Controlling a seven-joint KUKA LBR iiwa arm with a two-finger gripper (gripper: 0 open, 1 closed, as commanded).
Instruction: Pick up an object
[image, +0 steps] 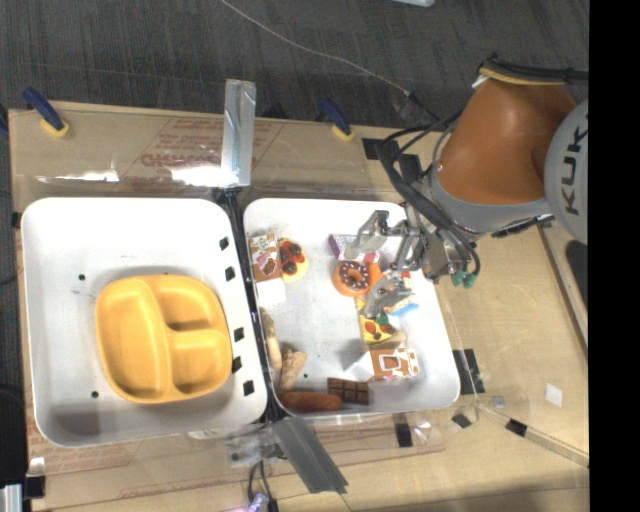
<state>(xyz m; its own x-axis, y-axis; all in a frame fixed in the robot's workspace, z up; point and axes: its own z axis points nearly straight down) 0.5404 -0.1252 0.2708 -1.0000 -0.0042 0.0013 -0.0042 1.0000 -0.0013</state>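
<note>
My gripper (385, 262) hangs over the upper right part of the right bin (315, 330), its metal fingers spread apart above a pink frosted donut (351, 277) and a purple piece (345, 243). Nothing sits between the fingers. Just below the gripper lie an orange toy block with red and green bits (378, 328) and a small house-shaped carton (393, 364). A cake slice with berries (277, 257) lies at the bin's upper left. A chocolate bar (348, 390), a sausage (310, 402) and beige bread pieces (282, 360) rest along the lower edge.
The left bin (60, 230) holds a yellow divided tray (163, 336). A black divider runs between the two bins. The arm's orange band (500, 140) and cables overhang the right bin's upper right corner.
</note>
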